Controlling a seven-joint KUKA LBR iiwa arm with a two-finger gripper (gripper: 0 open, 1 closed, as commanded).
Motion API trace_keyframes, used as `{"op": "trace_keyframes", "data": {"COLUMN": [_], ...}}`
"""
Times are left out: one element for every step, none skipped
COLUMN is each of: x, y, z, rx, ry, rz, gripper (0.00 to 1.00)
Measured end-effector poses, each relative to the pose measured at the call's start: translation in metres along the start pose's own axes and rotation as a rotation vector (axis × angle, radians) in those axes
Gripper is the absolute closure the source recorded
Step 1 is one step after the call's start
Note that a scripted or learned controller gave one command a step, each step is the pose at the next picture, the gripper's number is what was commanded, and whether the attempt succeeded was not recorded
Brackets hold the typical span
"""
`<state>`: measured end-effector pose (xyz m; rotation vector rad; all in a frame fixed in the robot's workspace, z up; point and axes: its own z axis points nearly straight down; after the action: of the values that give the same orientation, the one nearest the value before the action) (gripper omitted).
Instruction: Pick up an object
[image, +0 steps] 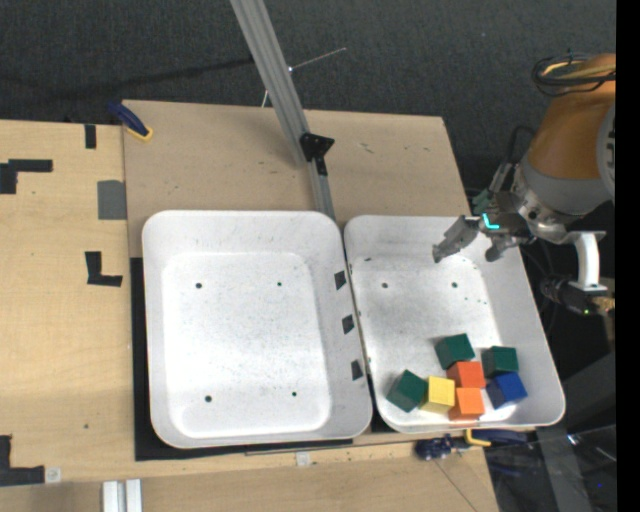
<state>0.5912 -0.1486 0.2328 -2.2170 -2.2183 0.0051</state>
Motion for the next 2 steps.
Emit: {"op": "trace_keyframes", "data": {"x": [0.000, 0.004], "y": [0.001, 0.006], "z": [-0.003, 0.059], "rx": [-0.005, 0.001], "ry": [-0.001, -0.001], "rz": [-0.002, -0.001], "gripper": [0.00, 0.00]}}
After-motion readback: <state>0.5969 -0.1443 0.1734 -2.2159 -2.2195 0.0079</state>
